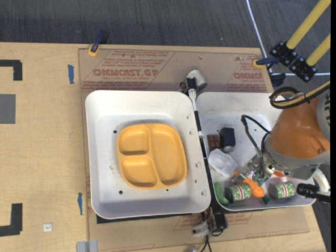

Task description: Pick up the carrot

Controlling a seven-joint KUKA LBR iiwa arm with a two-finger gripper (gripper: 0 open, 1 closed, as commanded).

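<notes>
A: Carrot (256, 189), where?

B: Right bin (231, 109), near its front wall. Orange, short. It sits between two green-labelled cans: one can (240, 192) touching on its left, the other can (282, 189) just to its right.

A: Gripper (258, 171)?

B: Low over the bin, under the orange wrist band. Carrot lies just in front of it, toward the front wall, close enough that the metal tips seem to reach its top end. Whether it is clenched or released I cannot tell; the wrist hides too much.

A: Long axis?

B: Looks roughly back-to-front in the bin, slightly slanted, but the view is too small to be sure.

A: Judgement?

B: The drop is nearly straight down. The cans crowd both flanks, so the risk is nipping a can instead.
</notes>
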